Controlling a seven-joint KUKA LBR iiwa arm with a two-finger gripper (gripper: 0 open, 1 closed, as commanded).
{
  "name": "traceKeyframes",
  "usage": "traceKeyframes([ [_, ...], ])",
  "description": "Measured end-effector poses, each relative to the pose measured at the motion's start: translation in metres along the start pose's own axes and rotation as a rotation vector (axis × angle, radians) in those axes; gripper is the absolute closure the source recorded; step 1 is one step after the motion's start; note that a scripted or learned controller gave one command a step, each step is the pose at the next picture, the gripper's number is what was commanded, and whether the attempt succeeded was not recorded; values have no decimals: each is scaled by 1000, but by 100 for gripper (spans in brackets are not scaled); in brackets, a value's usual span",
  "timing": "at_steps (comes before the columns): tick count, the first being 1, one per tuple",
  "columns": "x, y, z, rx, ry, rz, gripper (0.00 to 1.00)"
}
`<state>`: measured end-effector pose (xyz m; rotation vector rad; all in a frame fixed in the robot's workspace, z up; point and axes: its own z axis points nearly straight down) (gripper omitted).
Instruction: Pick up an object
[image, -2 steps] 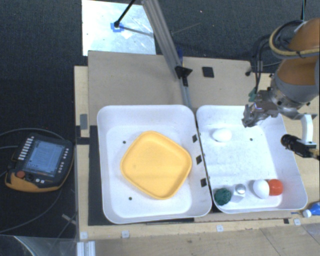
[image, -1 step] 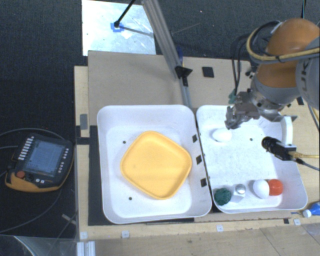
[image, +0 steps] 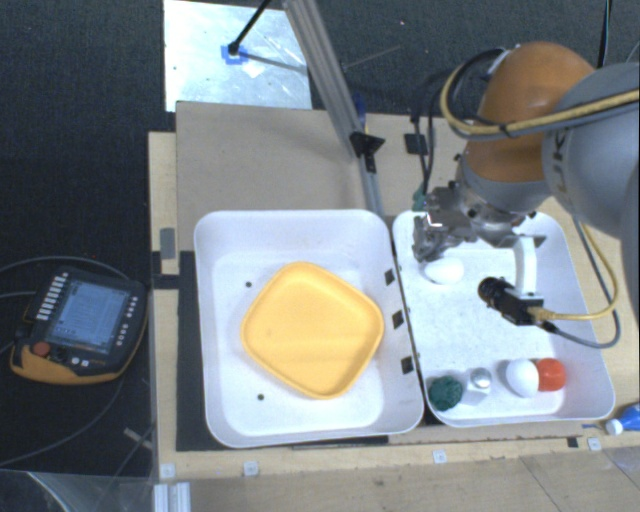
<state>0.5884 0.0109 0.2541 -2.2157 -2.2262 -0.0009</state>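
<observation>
Overhead view of the two bins. The arm (image: 530, 110) enters from the view's right and carries the gripper (image: 432, 240) over the far, inner corner of the right bin (image: 460, 335). From this angle we cannot tell whether the gripper is spread or closed, and we see nothing held in it.

A white oval (image: 443, 270) lies just on the near side of the gripper, on the bin floor. It is so close that we cannot say whether the two touch. It is the object nearest the gripper.

Four more objects lie well apart from the gripper, in a row along the near wall of the same bin. A green ball (image: 446, 391) lies almost straight toward the viewer from the gripper. A small grey piece (image: 481, 380) lies just beside it on the view's right. Next come a white ball (image: 521, 376) and an orange ball (image: 551, 374), close together and possibly touching.

To the view's left of the gripper, across the shared walls, we see the left bin (image: 225, 290). A yellow plate (image: 312, 328) with rounded corners lies flat near its middle, turned so that one corner points toward the gripper.

Far to the view's left of the gripper, off the bench, a pendant (image: 78, 322) with a lit screen rests on the dark floor.
</observation>
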Motion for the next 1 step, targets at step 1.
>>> traceKeyframes([
  [1,60,-8,11,0,0,-1,100],
])
